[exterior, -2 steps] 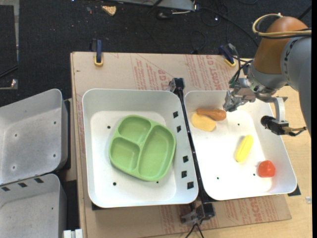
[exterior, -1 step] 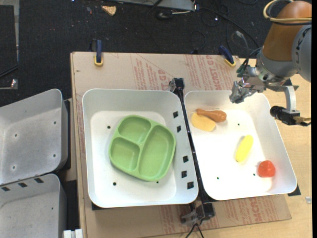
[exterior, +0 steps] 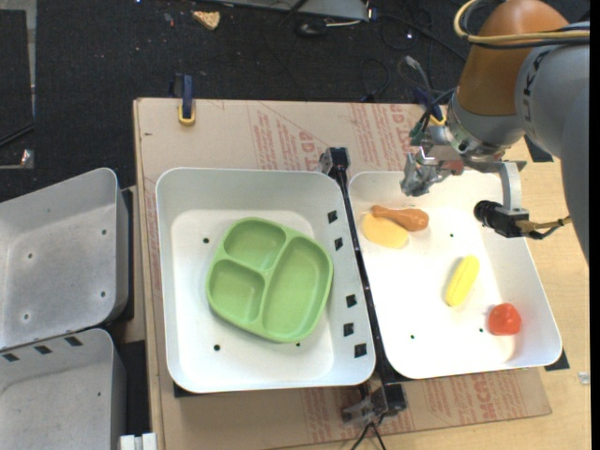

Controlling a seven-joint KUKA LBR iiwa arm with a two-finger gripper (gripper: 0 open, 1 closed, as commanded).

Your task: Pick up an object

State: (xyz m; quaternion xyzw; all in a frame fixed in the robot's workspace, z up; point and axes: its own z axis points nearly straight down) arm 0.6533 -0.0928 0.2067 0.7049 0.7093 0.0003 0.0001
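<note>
The right bin (exterior: 525,345) holds an orange drumstick-shaped toy (exterior: 401,217) lying over a pale yellow oval piece (exterior: 385,235), a yellow corn-like piece (exterior: 460,281) and a red piece (exterior: 503,319). My gripper (exterior: 418,178) hangs over the bin's far left part, just above and right of the drumstick toy. Nothing shows between its fingers.
The left bin (exterior: 187,345) carries a green divided plate (exterior: 270,278). Black clips run along the seam between the bins. A yellow clamp (exterior: 187,111) sits at the board's far left corner. White trays (exterior: 56,251) lie off to the left.
</note>
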